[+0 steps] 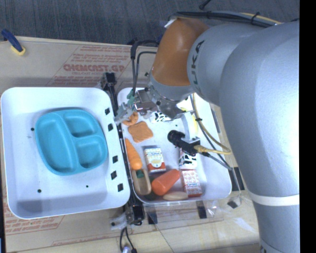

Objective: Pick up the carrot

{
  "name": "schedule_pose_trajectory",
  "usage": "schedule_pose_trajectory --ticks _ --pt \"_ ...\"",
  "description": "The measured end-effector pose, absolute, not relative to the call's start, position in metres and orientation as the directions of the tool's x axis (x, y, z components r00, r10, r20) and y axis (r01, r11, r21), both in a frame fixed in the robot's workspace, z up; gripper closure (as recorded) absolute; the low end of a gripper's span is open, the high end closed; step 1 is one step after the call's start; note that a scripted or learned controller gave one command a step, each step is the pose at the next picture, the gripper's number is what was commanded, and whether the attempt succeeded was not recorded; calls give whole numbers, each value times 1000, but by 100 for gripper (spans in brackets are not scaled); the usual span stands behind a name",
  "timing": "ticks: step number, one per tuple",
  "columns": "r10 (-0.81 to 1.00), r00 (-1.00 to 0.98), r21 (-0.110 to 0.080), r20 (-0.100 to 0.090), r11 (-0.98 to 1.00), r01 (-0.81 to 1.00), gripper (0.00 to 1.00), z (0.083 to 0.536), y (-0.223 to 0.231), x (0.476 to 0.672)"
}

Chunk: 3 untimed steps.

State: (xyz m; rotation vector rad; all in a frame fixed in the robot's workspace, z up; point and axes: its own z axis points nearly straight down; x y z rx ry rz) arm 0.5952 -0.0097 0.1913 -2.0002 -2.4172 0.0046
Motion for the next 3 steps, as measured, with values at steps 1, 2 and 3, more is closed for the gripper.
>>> schedule_pose_trajectory --ticks 1,2,3 --pt "977 -214 -4 0 214 977 0 191 -42 576" --pt "949 -317 -4 2 317 949 0 191 -8 537" --pt "951 -310 -2 -1 310 951 0 191 -10 552"
